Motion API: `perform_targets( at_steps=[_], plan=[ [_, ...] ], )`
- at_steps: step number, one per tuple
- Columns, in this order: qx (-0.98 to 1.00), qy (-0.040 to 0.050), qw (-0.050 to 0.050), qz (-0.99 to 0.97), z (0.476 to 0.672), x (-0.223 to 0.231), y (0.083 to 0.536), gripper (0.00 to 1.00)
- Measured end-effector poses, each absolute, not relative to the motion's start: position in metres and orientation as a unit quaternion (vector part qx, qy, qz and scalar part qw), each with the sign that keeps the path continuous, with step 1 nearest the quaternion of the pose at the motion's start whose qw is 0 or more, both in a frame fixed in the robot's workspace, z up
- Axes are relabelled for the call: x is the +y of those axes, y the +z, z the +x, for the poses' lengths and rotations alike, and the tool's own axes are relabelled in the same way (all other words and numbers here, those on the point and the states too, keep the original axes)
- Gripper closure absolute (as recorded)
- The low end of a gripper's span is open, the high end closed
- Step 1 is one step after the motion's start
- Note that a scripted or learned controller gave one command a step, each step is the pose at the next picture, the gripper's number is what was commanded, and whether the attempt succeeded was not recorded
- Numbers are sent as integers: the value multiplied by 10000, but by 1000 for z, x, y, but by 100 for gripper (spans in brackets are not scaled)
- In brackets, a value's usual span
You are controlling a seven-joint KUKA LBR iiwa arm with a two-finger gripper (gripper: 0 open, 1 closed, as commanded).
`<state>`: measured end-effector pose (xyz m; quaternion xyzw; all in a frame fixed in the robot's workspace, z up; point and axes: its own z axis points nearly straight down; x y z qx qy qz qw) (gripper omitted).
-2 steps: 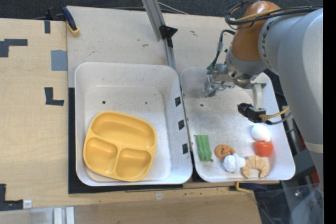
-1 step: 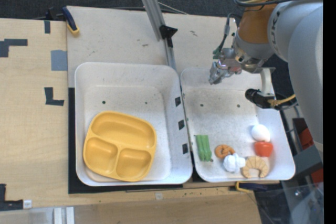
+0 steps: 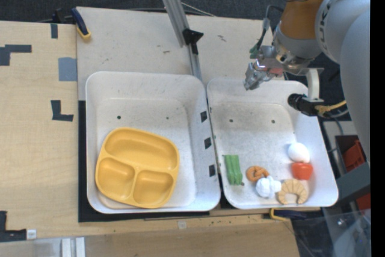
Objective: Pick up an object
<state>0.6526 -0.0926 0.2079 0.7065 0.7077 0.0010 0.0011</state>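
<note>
Camera view: your hand [image 3: 252, 81] is hovering over the right bin's [image 3: 240, 93] far rim; can't tell how far it's open, nothing visibly in it. The pickables are sitting toward 5 o'clock: glossy white egg [image 3: 298, 151], red piece [image 3: 302, 170], tan ridged croissant [image 3: 293, 191], and a green strip [image 3: 233, 169] running 12-to-6.

The bench [image 3: 36, 129], pale wood-toned, is carrying two shallow white bins side by side. The right bin [image 3: 252, 111] is lying directly beneath the gripper [image 3: 252, 82]; the left bin [image 3: 144, 99] is sitting touching it, farther from the jaws.
</note>
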Motion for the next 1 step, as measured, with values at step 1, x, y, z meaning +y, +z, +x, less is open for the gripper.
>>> perform_targets(
  at_steps=[1],
  plan=[
    [7094,3,-14,7048,645,-38,211,100]
  ],
)
